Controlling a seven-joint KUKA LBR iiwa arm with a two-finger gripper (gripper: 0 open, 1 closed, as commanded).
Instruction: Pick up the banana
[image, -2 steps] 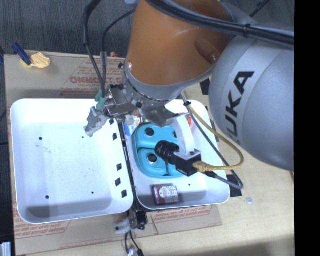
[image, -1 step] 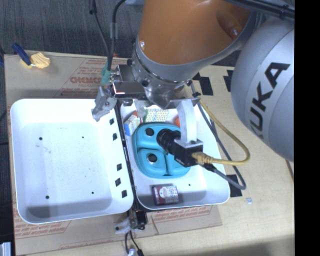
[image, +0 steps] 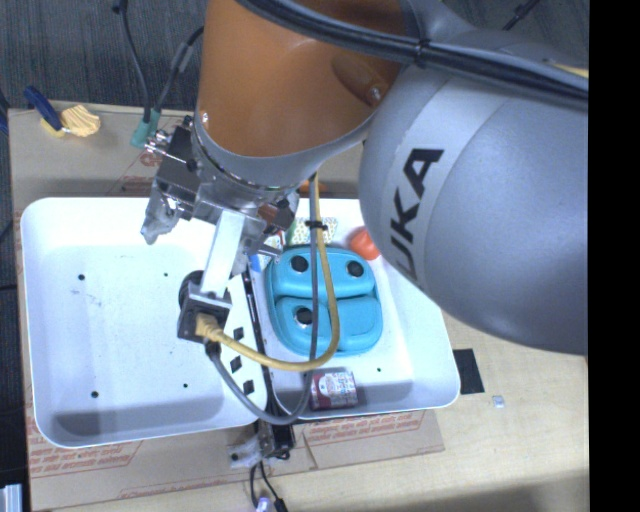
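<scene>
So the big grey arm (image: 480, 200) with its orange band is reaching in from the right and covering a good chunk of both bins. The pincer (image: 158, 215) is hanging over the far part of the left bin (image: 70, 340), close to its back wall. Honestly I can't tell how far open it is or whether it's got hold of anything, since the wrist is blocking too much from this angle. As for the banana, I can't tell where it's sitting. The left bin's white floor is showing a few small dark dots. The right bin (image: 428, 352) is holding a light blue plastic thing (image: 345, 300) with a few round holes in its top, lying roughly in the middle. An orange thing (image: 362, 243) is peeking out just beyond the blue one, right up against the arm, and a small dark can (image: 333, 388) is lying near the front wall. Out on the bench (image: 520, 430), past the left bin's far left corner, a small pale yellow lump (image: 81, 122) is lying with a blue piece (image: 40, 102) touching it, and it's too small for me to say what it is.
</scene>
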